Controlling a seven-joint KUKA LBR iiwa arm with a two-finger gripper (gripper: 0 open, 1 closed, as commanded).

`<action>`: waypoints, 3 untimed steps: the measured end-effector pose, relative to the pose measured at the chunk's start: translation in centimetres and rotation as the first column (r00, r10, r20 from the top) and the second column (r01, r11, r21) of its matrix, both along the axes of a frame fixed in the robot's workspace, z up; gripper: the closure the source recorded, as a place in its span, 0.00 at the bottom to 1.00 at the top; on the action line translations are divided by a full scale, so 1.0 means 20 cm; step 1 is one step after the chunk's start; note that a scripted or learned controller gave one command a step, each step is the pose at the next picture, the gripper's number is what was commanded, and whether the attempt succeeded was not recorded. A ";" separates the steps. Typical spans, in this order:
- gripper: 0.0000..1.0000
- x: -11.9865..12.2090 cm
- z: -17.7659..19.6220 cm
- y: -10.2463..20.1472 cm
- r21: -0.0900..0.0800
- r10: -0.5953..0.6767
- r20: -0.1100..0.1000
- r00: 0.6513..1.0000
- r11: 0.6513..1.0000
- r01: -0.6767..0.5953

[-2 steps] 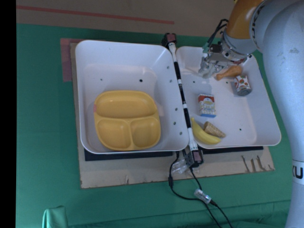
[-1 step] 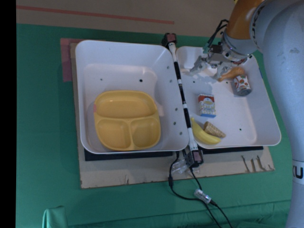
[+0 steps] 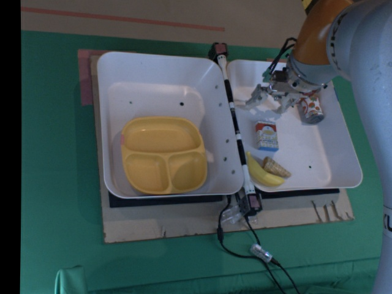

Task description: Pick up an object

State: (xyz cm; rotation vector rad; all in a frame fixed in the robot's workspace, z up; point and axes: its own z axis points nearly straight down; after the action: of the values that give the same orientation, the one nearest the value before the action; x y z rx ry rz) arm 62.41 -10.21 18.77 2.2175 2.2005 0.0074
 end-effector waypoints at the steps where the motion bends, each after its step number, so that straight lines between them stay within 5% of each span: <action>1: 0.00 -0.18 0.00 0.01 -0.001 0.000 0.005 1.000 1.000 0.000; 2: 1.00 -0.17 0.08 -0.01 -0.006 -0.008 0.019 1.000 1.000 0.008; 3: 0.00 -0.17 0.08 -0.01 -0.006 -0.008 0.019 1.000 1.000 0.008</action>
State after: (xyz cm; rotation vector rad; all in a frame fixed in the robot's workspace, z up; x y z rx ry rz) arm 59.02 -10.35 20.42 2.2138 2.1790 0.0216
